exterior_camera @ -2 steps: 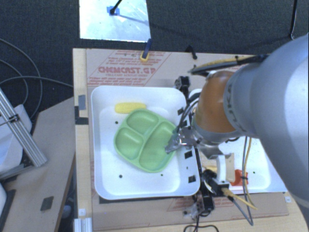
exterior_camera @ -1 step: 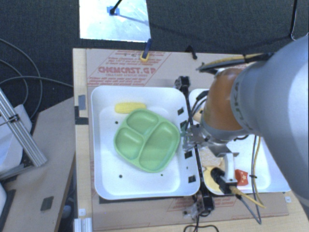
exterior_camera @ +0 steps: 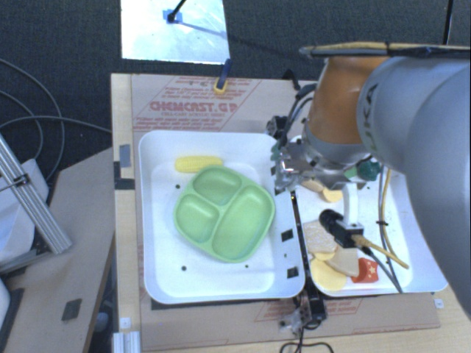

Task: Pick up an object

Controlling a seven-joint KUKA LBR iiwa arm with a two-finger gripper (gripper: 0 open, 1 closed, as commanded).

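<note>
From my console I see the gripper (exterior_camera: 288, 169) low over the divider where the two bins meet, at the top end of that seam, with the grey arm (exterior_camera: 412, 109) and its orange band coming in from 3 o'clock. The wrist blocks my line of sight, so I cannot tell whether the gripper is spread or pressed together, and I see nothing held in it.

In the left bin (exterior_camera: 158, 271), a green divided plate (exterior_camera: 224, 213) lies flat near the middle. A yellow corn cob (exterior_camera: 199, 164) lies just beside the plate's rim at 11 o'clock.

The right bin (exterior_camera: 416, 267) holds the small toy food. A pale yellow wedge (exterior_camera: 324, 190) lies just below the gripper at 5 o'clock. A tan cracker (exterior_camera: 318, 235) lies nearer the bin's front, and a round yellow slice (exterior_camera: 327, 274) sits at 6 o'clock by the front wall. A red piece (exterior_camera: 366, 271) lies just to the slice's 3 o'clock.

Both bins rest on a cardboard sheet (exterior_camera: 195, 101) printed in red, which lies on the tabletop
</note>
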